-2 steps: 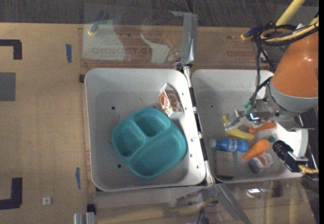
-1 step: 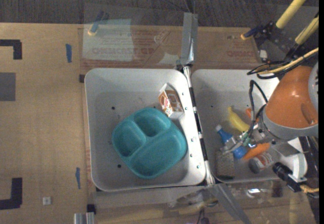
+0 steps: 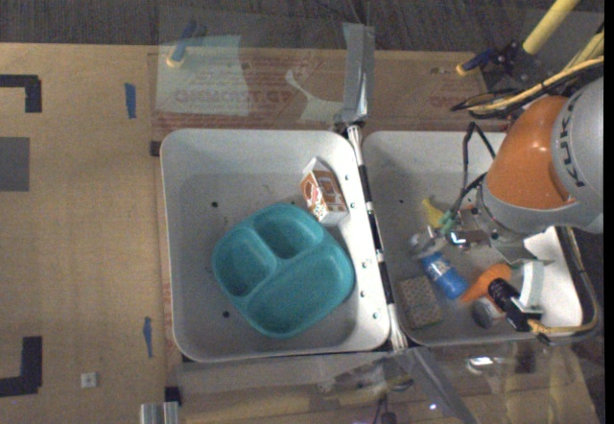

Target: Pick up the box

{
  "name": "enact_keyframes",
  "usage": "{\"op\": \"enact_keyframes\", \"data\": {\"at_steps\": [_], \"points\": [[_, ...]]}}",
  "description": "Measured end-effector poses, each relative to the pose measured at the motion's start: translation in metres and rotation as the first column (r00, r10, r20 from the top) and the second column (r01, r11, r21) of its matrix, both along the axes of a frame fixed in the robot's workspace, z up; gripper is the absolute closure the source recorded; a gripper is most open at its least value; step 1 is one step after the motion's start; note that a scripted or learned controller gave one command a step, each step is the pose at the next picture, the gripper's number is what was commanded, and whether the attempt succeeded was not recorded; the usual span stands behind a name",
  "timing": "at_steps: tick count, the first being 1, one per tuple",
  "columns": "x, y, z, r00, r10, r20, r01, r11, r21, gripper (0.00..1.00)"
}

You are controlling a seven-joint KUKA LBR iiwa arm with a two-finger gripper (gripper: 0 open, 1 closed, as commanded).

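Observation:
The box [image 3: 324, 192] is a small orange and white carton. It lies tilted in the left bin [image 3: 187, 221], near the bin's right wall and touching the far edge of a teal divided plate [image 3: 284, 269]. My gripper [image 3: 453, 236] hangs low in the right bin [image 3: 393, 163], below the grey and orange wrist. It sits well to the right of the box, across the wall between the bins, with nothing seen held in it.
Around the gripper in the right bin lie a blue bottle-like thing [image 3: 443, 276], a grey sponge-like block [image 3: 419, 300], a yellow piece [image 3: 434, 213] and an orange thing [image 3: 484, 280]. The teal plate takes up much of the left bin's floor.

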State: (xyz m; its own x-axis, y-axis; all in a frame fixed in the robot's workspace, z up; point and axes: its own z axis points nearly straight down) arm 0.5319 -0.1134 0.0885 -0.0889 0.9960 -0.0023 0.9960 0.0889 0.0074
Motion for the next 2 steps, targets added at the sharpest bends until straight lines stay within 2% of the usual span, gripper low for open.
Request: {"op": "enact_keyframes", "data": {"at_steps": [1,2], "points": [[-0.05,0.017,0.0,0.999,-0.045,0.002,0.045,0.999,0.002,0.0],[0.015,0.054,0.096,0.936,-0.352,-0.008,0.352,0.936,0.001,0.0]]}}
